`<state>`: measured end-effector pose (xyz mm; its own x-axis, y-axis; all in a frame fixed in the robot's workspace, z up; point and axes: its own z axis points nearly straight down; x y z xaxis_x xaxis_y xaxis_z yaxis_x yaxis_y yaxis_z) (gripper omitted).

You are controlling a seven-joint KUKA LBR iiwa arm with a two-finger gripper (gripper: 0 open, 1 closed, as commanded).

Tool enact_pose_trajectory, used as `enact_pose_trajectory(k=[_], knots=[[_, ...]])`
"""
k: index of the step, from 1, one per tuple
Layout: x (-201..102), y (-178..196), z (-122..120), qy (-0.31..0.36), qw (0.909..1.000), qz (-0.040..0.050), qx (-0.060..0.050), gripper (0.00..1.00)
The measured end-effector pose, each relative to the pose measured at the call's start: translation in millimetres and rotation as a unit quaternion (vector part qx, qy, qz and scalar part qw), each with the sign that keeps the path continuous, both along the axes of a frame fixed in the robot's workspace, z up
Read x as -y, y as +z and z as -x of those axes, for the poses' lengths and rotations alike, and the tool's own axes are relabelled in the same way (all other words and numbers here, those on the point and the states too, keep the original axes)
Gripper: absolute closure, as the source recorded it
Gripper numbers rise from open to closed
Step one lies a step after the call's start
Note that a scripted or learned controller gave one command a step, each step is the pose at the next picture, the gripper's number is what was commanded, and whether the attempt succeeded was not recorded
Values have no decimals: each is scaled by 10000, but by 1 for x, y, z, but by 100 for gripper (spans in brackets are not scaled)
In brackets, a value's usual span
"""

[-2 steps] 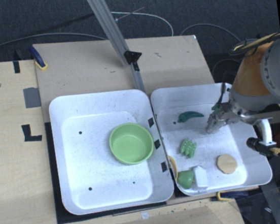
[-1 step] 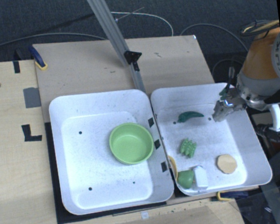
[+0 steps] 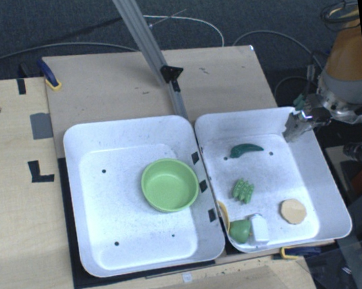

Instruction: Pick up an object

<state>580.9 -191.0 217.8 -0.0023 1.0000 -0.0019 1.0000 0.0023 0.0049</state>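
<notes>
Gripper [image 3: 295,125] poised at far right corner of right bin [image 3: 323,221], just over its rim, fingers too small and blurred to judge whether apart or together, nothing seen between them. Grey arm [image 3: 344,76] with orange band reaching in from right, cut off by frame edge. Right bin holding five pieces: dark green curved object [image 3: 245,149] near far wall, closest to gripper yet clearly apart from it; ridged light green piece [image 3: 242,190] mid-bin; round tan disc [image 3: 293,211] toward near right; green ball-like piece [image 3: 240,230] and small white block [image 3: 259,227] touching each other in near left corner. Yellowish sliver at left wall of that bin, too small to identify. Open white floor between dark green object and disc, and along right wall. Left bin [image 3: 90,185] bearing single light green bowl [image 3: 169,185], upright, right of centre, with bare floor on every other side. Bins touching along shared middle edge, black clips there. Slanted grey pole [image 3: 143,36] crossing far side of bench [image 3: 107,84], its foot meeting far rims where bins join.
</notes>
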Motion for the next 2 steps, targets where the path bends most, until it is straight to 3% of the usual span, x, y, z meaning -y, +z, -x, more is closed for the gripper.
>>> enact_pose_trajectory(k=[1,2], knots=[[2,63,-4,-2,10000,4,6,100],[-57,59,-20,25,10000,-16,-27,100]])
